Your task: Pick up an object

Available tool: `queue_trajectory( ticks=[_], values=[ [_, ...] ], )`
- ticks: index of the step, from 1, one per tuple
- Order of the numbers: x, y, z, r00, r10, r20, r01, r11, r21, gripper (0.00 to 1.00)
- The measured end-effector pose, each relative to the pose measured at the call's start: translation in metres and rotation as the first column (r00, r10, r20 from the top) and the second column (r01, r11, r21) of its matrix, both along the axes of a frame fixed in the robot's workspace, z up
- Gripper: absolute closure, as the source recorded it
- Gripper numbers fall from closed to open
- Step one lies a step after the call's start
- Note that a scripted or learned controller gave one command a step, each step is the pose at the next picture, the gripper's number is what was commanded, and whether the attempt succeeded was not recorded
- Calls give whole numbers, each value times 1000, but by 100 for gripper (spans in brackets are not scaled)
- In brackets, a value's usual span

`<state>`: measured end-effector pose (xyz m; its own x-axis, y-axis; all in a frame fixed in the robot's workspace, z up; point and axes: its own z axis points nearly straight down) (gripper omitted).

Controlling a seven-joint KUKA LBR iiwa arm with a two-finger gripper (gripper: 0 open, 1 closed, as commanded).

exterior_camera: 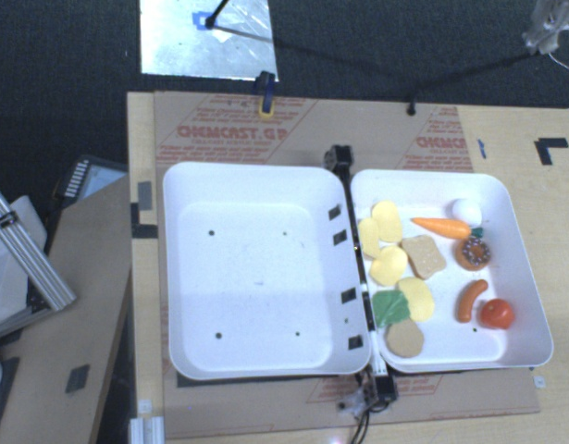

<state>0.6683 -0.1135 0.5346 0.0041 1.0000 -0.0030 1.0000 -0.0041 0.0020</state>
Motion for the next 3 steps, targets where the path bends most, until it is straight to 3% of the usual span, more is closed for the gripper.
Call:
queue_trajectory(
  ticks=[1,2,3],
  values=[
    [-1,-74,1,1000,-1,1,1,1000,-1,100],
    [-78,-22,-200,1000,5,-19,-5,1000,8,100],
    [3,4,-111,1000,12,13,-12,1000,1,100]
  ],
)
